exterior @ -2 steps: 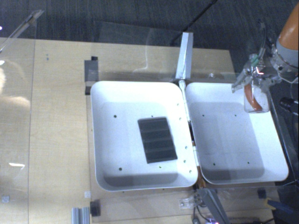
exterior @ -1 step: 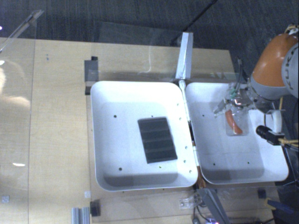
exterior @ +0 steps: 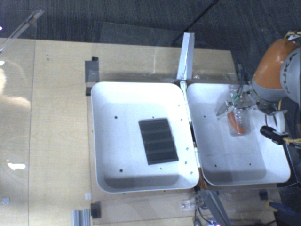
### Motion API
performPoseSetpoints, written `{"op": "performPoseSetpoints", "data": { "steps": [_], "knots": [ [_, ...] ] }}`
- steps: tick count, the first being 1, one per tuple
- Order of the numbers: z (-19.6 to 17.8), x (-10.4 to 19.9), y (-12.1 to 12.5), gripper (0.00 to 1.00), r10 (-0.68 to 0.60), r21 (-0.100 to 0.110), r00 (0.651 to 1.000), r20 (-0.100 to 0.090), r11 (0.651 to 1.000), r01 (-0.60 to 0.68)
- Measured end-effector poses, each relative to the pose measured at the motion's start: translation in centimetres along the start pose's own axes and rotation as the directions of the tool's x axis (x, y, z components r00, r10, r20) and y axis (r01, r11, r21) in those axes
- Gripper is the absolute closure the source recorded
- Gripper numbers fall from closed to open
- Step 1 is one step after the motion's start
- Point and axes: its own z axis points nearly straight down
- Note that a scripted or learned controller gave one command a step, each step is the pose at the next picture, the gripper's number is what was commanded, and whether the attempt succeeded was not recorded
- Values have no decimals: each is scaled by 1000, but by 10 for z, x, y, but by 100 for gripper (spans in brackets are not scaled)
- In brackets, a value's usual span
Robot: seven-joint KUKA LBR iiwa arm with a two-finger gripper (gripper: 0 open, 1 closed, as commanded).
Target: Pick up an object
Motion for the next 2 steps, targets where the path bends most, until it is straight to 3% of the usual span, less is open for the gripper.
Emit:
{"op": "performPoseSetpoints", "data": {
  "steps": [1,2],
  "knots": [
    [-11,1,2,100,-3,-6,1000,1,1000,3],
    [-88,58,25,100,-164,0,986,-1,986,164]
  ]
}}
